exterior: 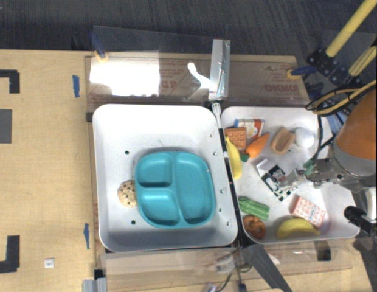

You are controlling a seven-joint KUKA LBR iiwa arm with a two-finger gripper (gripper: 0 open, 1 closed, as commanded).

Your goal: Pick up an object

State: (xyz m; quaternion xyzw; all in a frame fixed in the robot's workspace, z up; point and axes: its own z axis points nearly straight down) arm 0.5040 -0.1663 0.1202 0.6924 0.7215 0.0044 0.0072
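Note:
The right bin [337, 194] holds several toy foods: a yellow banana [235, 158], an orange carrot [258, 146], a tan bread roll [282, 140], a white egg [304, 138], a green pod [254, 207], a red apple [255, 226], a yellow fruit [296, 227] and a pink box [308, 212]. A black-and-white packet [273, 178] lies in the bin's middle. My gripper [296, 176] reaches in from the right, low over the bin, right beside that packet's right edge. Nothing visibly hangs from it.
The left bin [109, 163] carries a teal divided plate [174, 188] and a cookie [127, 193] at the plate's left. An orange waffle box [237, 137] and a red-white carton [252, 126] sit at the right bin's back left. Cables and yellow struts [352, 23] stand at the far right.

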